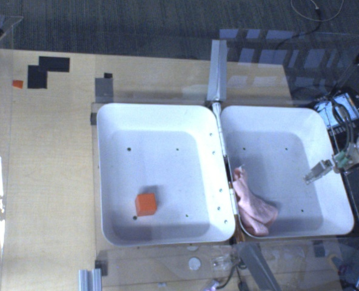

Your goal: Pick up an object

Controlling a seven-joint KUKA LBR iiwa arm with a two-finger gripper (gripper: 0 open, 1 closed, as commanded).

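An orange block [146,204] lies in the left bin [113,162], near its front left. A pink cloth [253,206] is crumpled in the right bin [288,126], against the bin's left wall at the front. My gripper [320,171] reaches in over the right bin's right side, above the bin floor. It is well to the right of the cloth and holds nothing that I can see.
A metal divider post [216,71] stands behind the seam between the two bins. Cables and equipment [343,111] crowd the right edge by the arm. Black and orange markers [43,71] sit on the wooden bench at the far left.
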